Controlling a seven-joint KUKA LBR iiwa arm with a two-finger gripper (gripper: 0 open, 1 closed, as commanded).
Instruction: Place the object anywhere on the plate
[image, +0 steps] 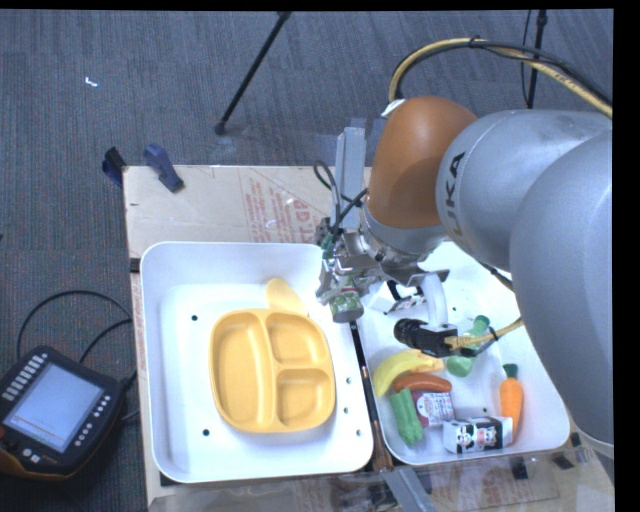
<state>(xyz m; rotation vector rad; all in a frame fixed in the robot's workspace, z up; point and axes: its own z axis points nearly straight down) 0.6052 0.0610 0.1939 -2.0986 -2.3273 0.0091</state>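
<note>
Plate (272, 371) in left bin (160, 300), claw (345, 300) above its right edge

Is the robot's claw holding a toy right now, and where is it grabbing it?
It cannot be told. The gripper hangs over the divide between the two bins, near the yellow plate, and something small and greenish sits at its tip, too blurred to identify.

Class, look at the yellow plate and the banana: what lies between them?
In the camera view, the adjoining walls of the two white bins lie between the yellow plate and the banana.
</note>
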